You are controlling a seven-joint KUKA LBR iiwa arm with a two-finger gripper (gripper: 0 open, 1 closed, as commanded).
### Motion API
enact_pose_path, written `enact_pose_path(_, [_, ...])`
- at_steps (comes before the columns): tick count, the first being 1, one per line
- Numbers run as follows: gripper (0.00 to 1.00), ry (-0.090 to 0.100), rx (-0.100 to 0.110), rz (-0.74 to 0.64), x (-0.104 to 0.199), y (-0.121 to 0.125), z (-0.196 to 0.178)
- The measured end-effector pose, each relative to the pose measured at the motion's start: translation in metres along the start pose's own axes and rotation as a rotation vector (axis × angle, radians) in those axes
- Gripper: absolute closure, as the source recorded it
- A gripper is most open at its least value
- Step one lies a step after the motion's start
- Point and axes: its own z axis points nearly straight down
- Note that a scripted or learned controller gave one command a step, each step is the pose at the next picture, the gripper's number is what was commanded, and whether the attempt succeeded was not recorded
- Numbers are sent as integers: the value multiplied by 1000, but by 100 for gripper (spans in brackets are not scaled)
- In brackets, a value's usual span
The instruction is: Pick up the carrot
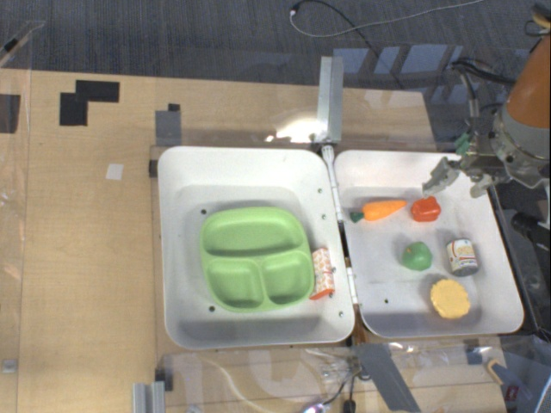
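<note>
The orange carrot (383, 210) lies on its side in the right bin (379, 299), near that bin's left wall, its green stem end pointing left. My gripper (459, 178) hangs over the bin's back right part, up and to the right of the carrot and apart from it. Its two fingers (437, 176) are spread open with nothing between them. The arm's orange band (532, 101) is at the frame's right edge.
A red tomato-like piece (425, 209) sits just right of the carrot, below the gripper. A green pepper (417, 255), a small can (462, 256) and a yellow round piece (449, 298) lie nearer the front. The left bin holds a green divided plate (256, 258) and a small packet (322, 274).
</note>
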Motion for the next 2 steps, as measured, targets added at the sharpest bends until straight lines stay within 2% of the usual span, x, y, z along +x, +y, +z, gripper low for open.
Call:
enact_pose_path(1, [0, 0, -1, -216, 30, 53, 65])
enact_pose_path(2, [0, -4, -16, -263, 43, 45, 146])
